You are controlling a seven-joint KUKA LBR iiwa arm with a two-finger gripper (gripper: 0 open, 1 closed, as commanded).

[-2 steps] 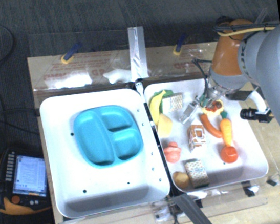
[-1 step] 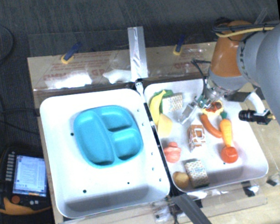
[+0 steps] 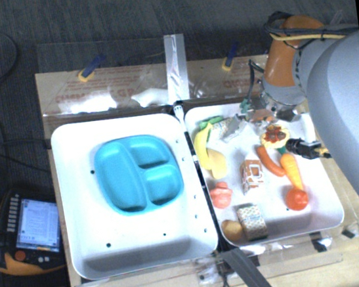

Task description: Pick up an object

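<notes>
White bins, two of them, and the right one is packed

Two shallow bins sit side by side on the surface (image 3: 53, 91). The left bin (image 3: 89, 252) carries one blue divided tray (image 3: 138, 172), three compartments. The right bin (image 3: 332, 214) holds the pickable lot: one banana (image 3: 202, 146) at its left wall, one pink fruit (image 3: 220, 195) below it, one small carton (image 3: 252, 174) mid-bin, two carrots (image 3: 282, 165) angled side by side, one red tomato (image 3: 297, 199), one patterned block (image 3: 252, 221) at the near wall with a brown piece (image 3: 231, 229) just beside it. The grey arm (image 3: 343, 103) comes in from the right, orange band (image 3: 282, 62) up top, and its pincer (image 3: 255, 112) hangs over the bin's far edge. Whether it is parted or closed, I cannot tell; nothing visibly sits in it.
</notes>
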